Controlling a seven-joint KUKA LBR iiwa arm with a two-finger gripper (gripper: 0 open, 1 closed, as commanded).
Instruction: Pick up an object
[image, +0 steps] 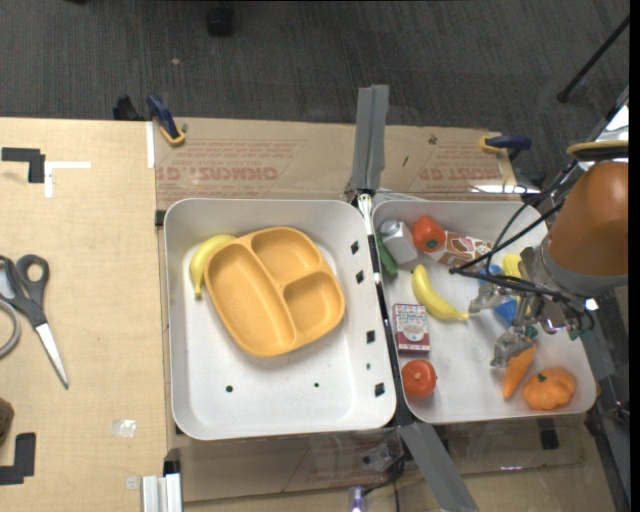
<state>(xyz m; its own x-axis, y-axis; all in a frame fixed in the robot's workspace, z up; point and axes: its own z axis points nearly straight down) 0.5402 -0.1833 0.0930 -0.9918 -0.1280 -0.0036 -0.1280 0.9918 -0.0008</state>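
Right bin (470, 405): gripper (515, 338) hovering over carrot (516, 372) (grip state unclear); banana (436, 294) lying left, pumpkin (549, 389) sitting near right.

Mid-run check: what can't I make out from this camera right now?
- Tool: fingers lost in cables and blur, open or shut unclear.
- Carrot: top end hidden under the tool, contact unclear.
- Left-bin banana: mostly covered by the yellow divided plate.
- Small box: print too small to read.
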